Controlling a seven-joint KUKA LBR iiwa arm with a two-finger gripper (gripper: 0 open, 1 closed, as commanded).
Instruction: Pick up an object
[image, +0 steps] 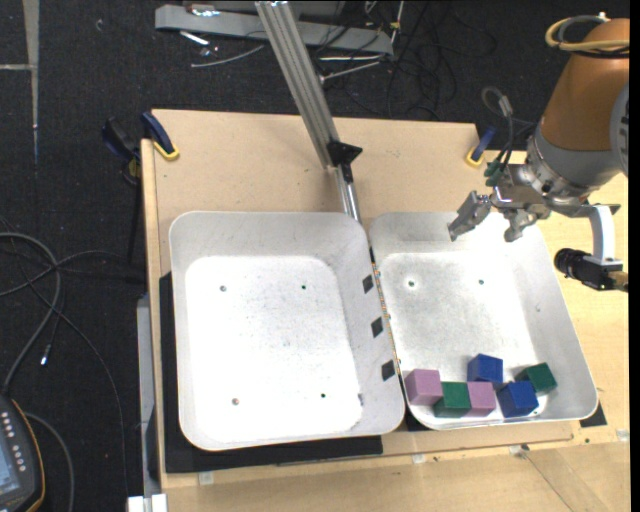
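Hovering over the far end of the right bin (560, 290), the gripper (490, 222) has its two fingers spread apart with nothing between them, so the pick looks, by my judgement, not yet begun in any real sense. No block is lifted; every one of them lies on the bin floor. What is left is nearly the whole job: choosing one block, bringing the claw over it, coming down around it, closing and raising it

The candidates sit in a tight cluster at the near end of the right bin, well apart from the gripper. There is a pale purple block (424, 386) at the cluster's left, a dark green block (455, 397) just beside it, a pink block (482, 397) next along, a blue block (486, 368) behind those, a second blue block (518, 398) toward the right, and another green block (540, 377) nearest the bin's right wall. They are small cubes with plain, matte-looking faces and crisp edges, several touching or nearly touching their neighbours. That crowding could make it awkward to slip fingers around one; the pale purple block at the edge seems the most open to approach

The left bin (190, 300) lies alongside
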